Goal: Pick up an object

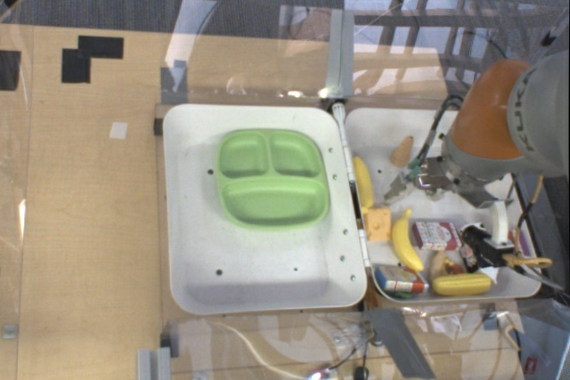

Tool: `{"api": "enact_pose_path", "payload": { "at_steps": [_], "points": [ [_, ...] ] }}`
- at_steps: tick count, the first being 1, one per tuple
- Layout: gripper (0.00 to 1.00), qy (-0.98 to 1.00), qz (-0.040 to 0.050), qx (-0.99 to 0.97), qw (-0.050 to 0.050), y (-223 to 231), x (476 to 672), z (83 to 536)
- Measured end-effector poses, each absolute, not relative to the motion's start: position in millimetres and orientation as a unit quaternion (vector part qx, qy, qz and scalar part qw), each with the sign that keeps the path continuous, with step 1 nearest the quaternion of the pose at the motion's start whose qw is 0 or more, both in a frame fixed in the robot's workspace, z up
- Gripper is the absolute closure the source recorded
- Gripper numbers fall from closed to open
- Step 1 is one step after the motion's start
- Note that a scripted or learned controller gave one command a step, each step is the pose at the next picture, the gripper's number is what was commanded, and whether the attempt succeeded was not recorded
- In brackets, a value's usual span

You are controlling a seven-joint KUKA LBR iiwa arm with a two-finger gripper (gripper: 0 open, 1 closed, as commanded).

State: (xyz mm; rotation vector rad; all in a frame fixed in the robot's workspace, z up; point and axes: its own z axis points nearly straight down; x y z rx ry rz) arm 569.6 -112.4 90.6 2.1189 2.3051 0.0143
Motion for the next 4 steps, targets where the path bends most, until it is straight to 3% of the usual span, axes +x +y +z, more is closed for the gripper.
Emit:
{"api": "enact_pose_path", "payload": {
  "at_steps": [1, 2, 3, 4],
  "points": [
    [0.00, 0.726, 0.0059, 0.688, 0.007, -105, 528.3, 91],
    [1.00, 0.726, 0.0097, 0.687, 0.007, -101, 531.1, 103],
    [1.00, 0.777, 0.0023, 0.629, 0.002, -16, 560.3, 186],
    [1.00, 0.806, 0.0017, 0.592, 0.003, -44, 581.1, 186]
  ]
}}
